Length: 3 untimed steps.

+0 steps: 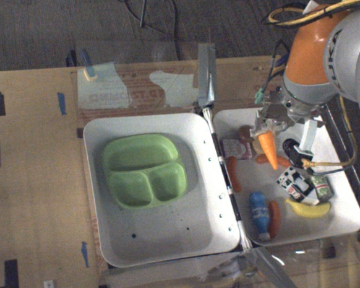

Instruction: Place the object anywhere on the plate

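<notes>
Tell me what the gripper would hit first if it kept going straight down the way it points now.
Most likely the toy carrot: it hangs right at the gripper, tip down, over the right bin. Below it lies another orange piece, then the bin floor. Depth is hard to judge from this slanted view.

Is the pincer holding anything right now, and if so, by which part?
It looks so: the pincer sits at the top, wide end of the toy carrot, which hangs point down over the right bin. The finger contact itself is hard to see.
</notes>
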{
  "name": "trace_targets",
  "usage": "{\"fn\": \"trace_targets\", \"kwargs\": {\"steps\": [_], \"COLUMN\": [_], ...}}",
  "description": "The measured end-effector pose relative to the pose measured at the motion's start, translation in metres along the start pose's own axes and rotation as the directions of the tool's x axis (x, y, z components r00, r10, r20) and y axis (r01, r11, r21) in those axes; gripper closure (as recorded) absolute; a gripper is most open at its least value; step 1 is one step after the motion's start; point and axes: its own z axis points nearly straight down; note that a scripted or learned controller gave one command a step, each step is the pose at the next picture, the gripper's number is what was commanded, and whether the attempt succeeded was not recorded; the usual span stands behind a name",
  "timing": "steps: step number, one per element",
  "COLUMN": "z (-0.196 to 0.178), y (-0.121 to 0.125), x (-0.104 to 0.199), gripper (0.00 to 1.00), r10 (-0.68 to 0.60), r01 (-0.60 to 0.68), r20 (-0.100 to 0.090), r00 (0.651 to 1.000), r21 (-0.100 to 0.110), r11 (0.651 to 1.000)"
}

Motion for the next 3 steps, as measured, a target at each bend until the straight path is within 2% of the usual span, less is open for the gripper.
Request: {"fn": "trace_targets", "kwargs": {"steps": [1,2,3], "z": [-0.001,-0.014,-0.001], "y": [0.032,0.037,0.016], "x": [0.084,0.055,0.124], "gripper": [1.00,1.00,1.00], "r10": [-0.221,-0.214,-0.446], "r01": [0.221,0.214,0.446], "r20": [0.000,0.000,-0.001], "r00": [0.975,0.977,0.895], "r21": [-0.005,-0.005,-0.002], "r11": [0.975,0.977,0.895]}}
